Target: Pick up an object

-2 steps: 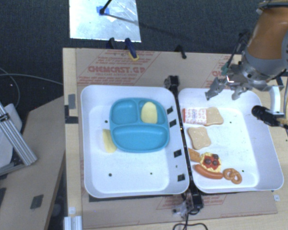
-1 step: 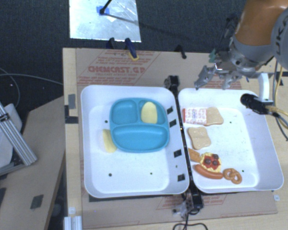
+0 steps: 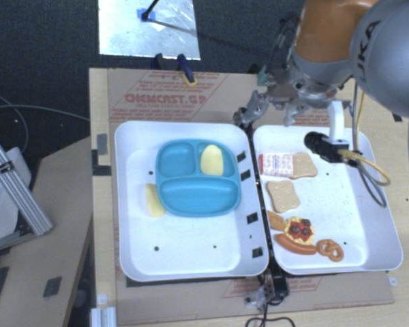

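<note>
Camera view puts the nearest candidates in the right bin (image 3: 378,210): a red-and-white packet (image 3: 275,163) touching a slice of bread (image 3: 304,165) at the far end, a second bread slice (image 3: 283,196) just nearer, then a pizza piece (image 3: 300,229), a sausage (image 3: 294,244) and a pretzel (image 3: 330,251) crowded together at the near end. All are flat and low, so fingers may skid over them or pinch two at once. The gripper (image 3: 276,104) hangs over the far rim between the bins; whether it is wide or narrow I cannot tell. In the left bin (image 3: 133,251), a blue divided plate (image 3: 194,193) holds a yellow piece (image 3: 212,160).
</note>
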### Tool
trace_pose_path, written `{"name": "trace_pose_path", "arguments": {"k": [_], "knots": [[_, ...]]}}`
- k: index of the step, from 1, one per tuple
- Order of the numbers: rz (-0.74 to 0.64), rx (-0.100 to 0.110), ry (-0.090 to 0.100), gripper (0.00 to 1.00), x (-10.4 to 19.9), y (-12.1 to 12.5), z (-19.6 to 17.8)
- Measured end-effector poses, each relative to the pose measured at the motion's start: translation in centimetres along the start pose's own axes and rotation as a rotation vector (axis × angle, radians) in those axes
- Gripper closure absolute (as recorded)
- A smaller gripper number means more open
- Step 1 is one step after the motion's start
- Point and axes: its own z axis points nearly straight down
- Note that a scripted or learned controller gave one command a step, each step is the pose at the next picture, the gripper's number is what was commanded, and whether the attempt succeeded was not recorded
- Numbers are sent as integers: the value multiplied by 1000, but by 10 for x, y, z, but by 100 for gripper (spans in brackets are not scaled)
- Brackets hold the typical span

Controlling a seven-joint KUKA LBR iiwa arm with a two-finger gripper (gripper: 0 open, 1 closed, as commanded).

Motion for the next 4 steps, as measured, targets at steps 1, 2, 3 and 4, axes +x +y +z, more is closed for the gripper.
{"name": "trace_pose_path", "arguments": {"k": [1, 2, 3, 4], "knots": [[-1, 2, 0, 0, 103, -13, 4], [-1, -2, 2, 0, 204, -32, -38], [5, 8, -3, 0, 199, -115, -27], [10, 13, -5, 0, 199, -143, 143]]}}
